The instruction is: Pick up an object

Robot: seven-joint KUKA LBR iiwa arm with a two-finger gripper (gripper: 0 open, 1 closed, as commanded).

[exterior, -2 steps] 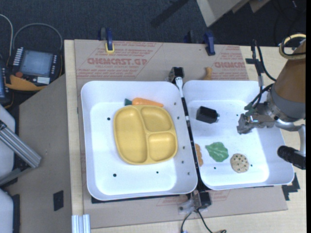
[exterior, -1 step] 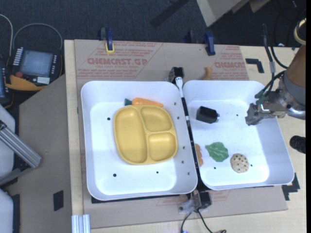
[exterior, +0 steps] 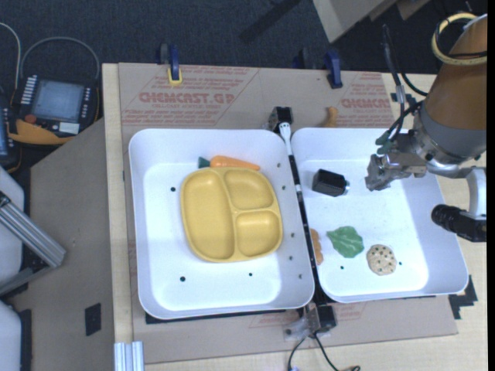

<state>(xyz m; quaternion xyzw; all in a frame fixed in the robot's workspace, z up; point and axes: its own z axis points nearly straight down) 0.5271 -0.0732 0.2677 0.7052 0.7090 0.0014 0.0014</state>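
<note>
Nearest to me, at the front edge of the brown cardboard-topped desk (exterior: pixel 116 207), a small black clip and a trailing cable (exterior: pixel 313 338) sat where the two bins met. Just beyond, in the right bin (exterior: pixel 433 284), a round, speckled biscuit (exterior: pixel 381 259) lay near the front wall, and a crumpled green leaf-shaped piece (exterior: pixel 345 240) lay just beside it to the left, the two apart. A thin orange-brown strip (exterior: pixel 315 246) rested against that bin's left wall.

The left bin (exterior: pixel 155 284) was smooth white plastic with rounded corners, and a glossy yellow plate (exterior: pixel 231 212) with three compartments lay in its middle, turned at a slant. Behind the plate, touching its far rim, a toy carrot (exterior: pixel 232 162) with a green tip poked out.

Farther back in the right bin, a small black block (exterior: pixel 329 182) with rounded edges lay on the floor, left of the hand (exterior: pixel 384 175). The hand, dull grey metal, hung over the bin's far half, apart from the block; I could not tell whether it was clenched or released, and nothing showed within it. Above it rose the arm's broad orange band (exterior: pixel 464 76).

At the far edge, blue clamps (exterior: pixel 175 62) pinned the cardboard.
</note>
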